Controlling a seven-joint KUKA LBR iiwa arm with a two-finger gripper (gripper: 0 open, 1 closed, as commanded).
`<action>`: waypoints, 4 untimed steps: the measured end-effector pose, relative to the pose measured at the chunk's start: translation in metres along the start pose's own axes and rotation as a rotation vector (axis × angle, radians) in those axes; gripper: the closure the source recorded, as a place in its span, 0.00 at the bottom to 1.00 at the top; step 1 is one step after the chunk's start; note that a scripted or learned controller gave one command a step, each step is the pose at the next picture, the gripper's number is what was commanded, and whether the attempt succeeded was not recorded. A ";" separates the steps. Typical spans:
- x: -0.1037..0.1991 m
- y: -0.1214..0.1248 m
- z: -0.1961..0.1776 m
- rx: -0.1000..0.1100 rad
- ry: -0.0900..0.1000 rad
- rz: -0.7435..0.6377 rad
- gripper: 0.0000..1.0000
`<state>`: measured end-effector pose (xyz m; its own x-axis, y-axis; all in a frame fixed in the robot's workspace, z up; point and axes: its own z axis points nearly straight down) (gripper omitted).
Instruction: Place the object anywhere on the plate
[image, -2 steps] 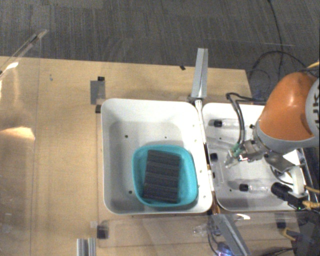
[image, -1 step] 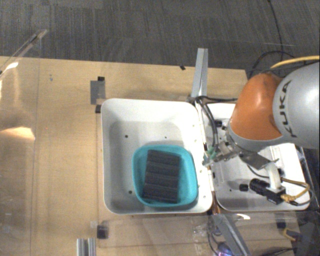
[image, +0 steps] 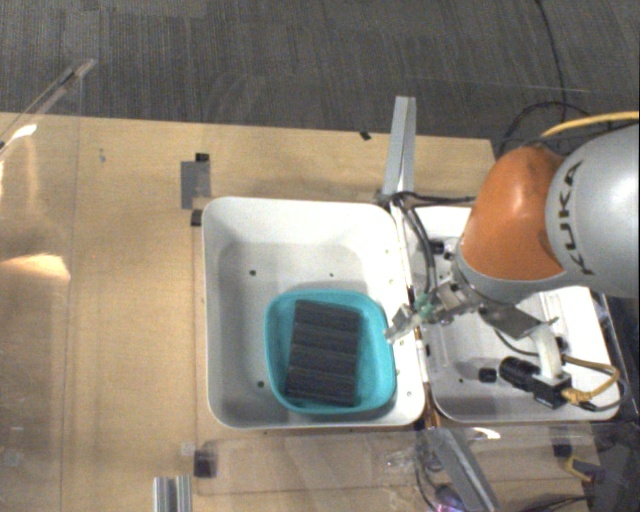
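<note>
orange-banded arm (image: 515, 220) over right bin (image: 520, 405) — dark ridged block (image: 323, 352) on teal plate (image: 377, 330), left bin (image: 300, 225) — tool state unclear

The arm (image: 600, 215), at three o'clock, bears the dark letters "KUKA", running upward along its grey casing.

The gripper (image: 405, 322) hangs at the wall between the two white bins, under the arm's orange band (image: 510, 225). Just left of it, in the left bin (image: 235, 300), a teal plate (image: 378, 330) carries a dark ribbed block (image: 323, 352) (lying flat, lengthwise). Right of the gripper lies the right bin (image: 470, 395), largely covered by the arm.
</note>
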<state>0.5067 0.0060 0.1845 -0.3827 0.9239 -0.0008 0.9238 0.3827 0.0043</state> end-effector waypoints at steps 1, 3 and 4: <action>0.000 0.003 -0.011 -0.006 -0.002 -0.001 1.00; -0.001 0.005 -0.022 -0.012 -0.003 -0.002 1.00; -0.001 0.005 -0.022 -0.012 -0.003 -0.002 0.00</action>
<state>0.5113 0.0072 0.2064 -0.3844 0.9231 -0.0042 0.9230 0.3845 0.0159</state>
